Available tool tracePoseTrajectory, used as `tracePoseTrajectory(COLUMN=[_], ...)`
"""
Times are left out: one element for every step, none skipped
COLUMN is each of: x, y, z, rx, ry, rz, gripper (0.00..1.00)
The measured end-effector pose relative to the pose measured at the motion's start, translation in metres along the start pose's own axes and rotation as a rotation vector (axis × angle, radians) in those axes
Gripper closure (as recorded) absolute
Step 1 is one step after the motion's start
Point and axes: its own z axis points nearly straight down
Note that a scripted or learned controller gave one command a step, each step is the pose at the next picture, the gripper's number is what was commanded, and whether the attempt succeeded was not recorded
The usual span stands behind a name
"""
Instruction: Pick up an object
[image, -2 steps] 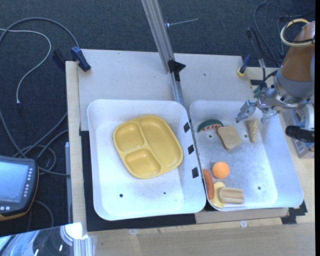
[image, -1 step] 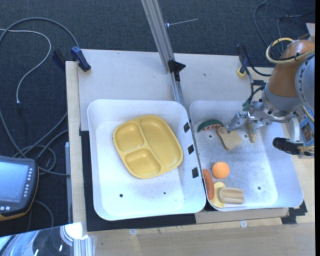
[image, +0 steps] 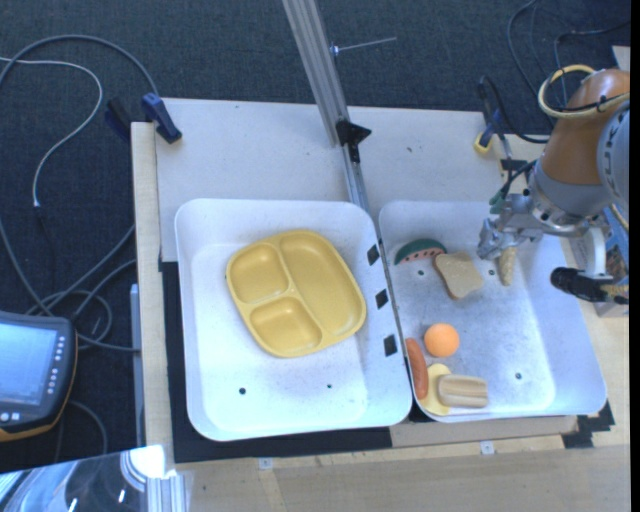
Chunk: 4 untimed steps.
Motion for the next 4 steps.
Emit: tracePoseTrajectory(x=[-0.004,-0.004,0.057,0.114], y=[-0.002,0.0,-0.007,-0.014], z=[-0.046,-0.086,-0.097,-0.109], rx=[-0.006,-0.006,0.002,0.003], ry=[-0.003,-0.003,0.003,0.003], rz=[0.002,0.0,-0.004,-0.005], gripper=[1.0,1.0,1.0,1.0])
